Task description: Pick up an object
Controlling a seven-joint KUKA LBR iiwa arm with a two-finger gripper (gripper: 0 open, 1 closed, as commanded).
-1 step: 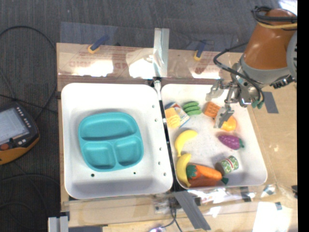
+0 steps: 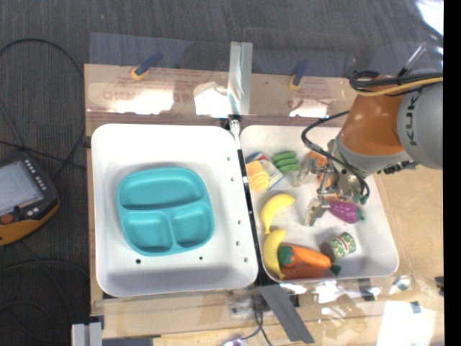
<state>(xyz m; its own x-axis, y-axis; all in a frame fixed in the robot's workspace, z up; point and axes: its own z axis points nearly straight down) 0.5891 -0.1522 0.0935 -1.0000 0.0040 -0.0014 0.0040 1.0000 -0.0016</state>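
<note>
My gripper (image 2: 323,199) hangs low over the middle of the right bin (image 2: 382,262), below the orange wrist band. A purple toy eggplant (image 2: 345,210) lies right against its right side, though whether it is gripped is unclear. A yellow banana (image 2: 276,208) lies just left of the gripper. Nearer the front wall are an orange carrot (image 2: 311,258), a second yellow banana (image 2: 271,256) and a small green-labelled can (image 2: 343,245). A green pea pod (image 2: 285,161) and a yellow-orange box (image 2: 259,174) sit at the bin's back left.
The left bin (image 2: 108,265) holds a teal divided tray (image 2: 166,209). A raised divider (image 2: 245,193) separates the two bins. The arm's grey and orange body covers the right bin's back right corner. Cables and a pendant lie on the floor at left.
</note>
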